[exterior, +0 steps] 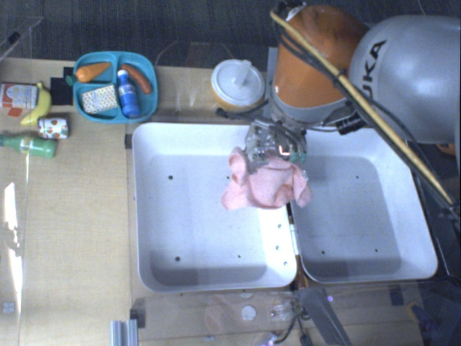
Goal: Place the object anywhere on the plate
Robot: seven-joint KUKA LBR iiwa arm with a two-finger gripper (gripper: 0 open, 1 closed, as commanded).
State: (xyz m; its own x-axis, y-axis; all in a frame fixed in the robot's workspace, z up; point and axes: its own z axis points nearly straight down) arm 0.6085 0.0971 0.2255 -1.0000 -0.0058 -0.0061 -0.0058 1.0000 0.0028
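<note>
The gripper (276, 152) looks pinched shut on the top of the pink cloth (265, 186), I think, so the cloth hangs bunched over the rim between the left bin (180, 215) and right bin (360, 222), presumably mid-carry.

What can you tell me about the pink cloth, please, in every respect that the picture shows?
The pink cloth is a soft, crumpled piece of fabric, pale pink, bunched into loose folds with floppy corners drooping at left and right. It hangs from the gripper, its top gathered up against the fingers. It sits over the seam between the two bins, mostly above the left bin, with its right corner reaching over the right bin. Whether its lower edge touches the rims cannot be told.
</note>
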